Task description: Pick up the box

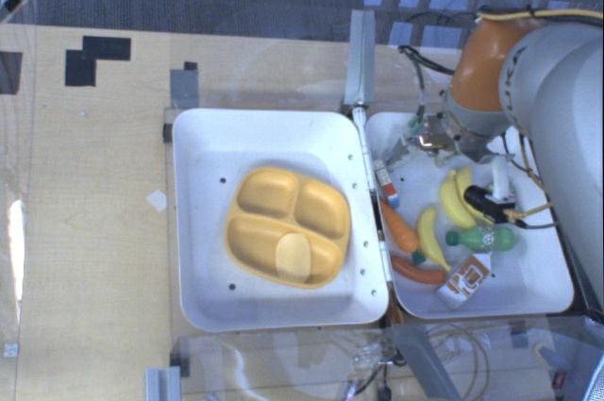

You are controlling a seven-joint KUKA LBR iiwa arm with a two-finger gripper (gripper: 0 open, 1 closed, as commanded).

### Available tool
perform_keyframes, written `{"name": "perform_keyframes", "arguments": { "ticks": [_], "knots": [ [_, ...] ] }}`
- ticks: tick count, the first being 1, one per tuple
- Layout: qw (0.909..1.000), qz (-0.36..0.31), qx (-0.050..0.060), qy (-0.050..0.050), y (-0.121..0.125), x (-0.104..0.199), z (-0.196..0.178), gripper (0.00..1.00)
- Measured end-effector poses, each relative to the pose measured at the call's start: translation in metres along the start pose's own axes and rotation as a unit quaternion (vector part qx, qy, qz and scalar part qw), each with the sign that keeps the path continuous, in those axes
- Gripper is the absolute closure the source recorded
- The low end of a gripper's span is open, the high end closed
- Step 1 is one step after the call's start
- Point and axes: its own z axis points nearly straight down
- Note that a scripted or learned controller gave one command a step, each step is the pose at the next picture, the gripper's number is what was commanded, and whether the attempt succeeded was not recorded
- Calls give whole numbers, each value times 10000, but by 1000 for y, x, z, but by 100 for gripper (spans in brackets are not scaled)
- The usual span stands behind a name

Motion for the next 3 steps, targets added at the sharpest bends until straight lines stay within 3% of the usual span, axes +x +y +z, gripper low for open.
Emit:
{"name": "perform_keyframes", "arguments": {
  "ticks": [3],
  "knots": [
    [10000, -1, -1, -2, 0, 0, 0, 0]
  ]
}}
